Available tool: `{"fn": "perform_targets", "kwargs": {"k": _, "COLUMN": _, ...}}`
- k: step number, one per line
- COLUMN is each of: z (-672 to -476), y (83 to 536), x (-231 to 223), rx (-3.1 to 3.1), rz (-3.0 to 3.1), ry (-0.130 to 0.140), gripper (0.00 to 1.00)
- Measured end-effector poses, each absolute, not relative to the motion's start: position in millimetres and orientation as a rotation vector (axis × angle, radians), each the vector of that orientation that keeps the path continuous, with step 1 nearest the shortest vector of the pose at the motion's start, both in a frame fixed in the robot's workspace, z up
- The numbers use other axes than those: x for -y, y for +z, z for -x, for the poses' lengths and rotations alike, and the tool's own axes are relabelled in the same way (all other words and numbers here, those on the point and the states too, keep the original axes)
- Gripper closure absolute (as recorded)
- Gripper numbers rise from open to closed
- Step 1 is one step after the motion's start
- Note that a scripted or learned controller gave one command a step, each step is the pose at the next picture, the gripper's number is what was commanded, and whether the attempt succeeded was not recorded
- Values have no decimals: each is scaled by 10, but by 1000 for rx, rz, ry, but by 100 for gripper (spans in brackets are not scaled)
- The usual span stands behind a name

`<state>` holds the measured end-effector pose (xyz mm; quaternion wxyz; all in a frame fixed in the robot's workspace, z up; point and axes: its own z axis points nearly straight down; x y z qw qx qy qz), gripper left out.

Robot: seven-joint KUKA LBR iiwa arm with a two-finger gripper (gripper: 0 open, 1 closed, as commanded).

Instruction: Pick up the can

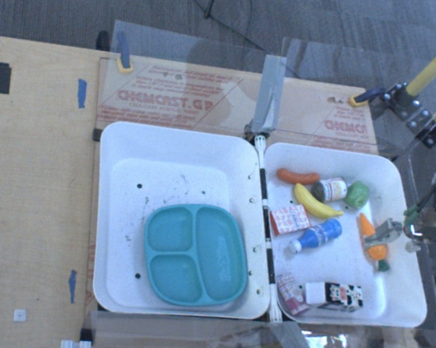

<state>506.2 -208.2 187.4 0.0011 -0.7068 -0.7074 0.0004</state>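
Observation:
The can (331, 190) is small, with a pale label and a dark end. It lies on its side in the upper middle of the right bin (400, 294). A yellow banana (315, 202) touches its lower left side, and a green round fruit (357, 193) presses against its right end. An orange-red sausage (298, 175) lies just to its upper left.
Also in the right bin are a blue bottle (317, 236), a red-and-white packet (289, 218), a carrot (365, 225), a small orange piece (378, 251), a black-and-white carton (334, 295) and a pink packet (290, 292). The left bin (125, 158) bears a teal divided plate (195, 253).

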Motion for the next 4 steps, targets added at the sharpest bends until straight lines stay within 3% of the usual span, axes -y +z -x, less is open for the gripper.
{"fn": "perform_targets", "kwargs": {"k": 1, "z": -5666, "y": 938, "x": 2024, "rx": 2126, "rz": 2310, "ry": 1, "gripper": 0}}
{"fn": "perform_targets", "kwargs": {"k": 2, "z": -6512, "y": 866, "x": 2087, "rx": 2224, "rz": 2201, "ry": 9, "gripper": 0}}
{"fn": "perform_targets", "kwargs": {"k": 3, "z": -6669, "y": 1559, "x": 2025, "rx": 1939, "rz": 2473, "ry": 1, "gripper": 0}}
{"fn": "perform_targets", "kwargs": {"k": 4, "z": -6629, "y": 865, "x": 1451, "rx": 1879, "rz": 2521, "ry": -1, "gripper": 0}}
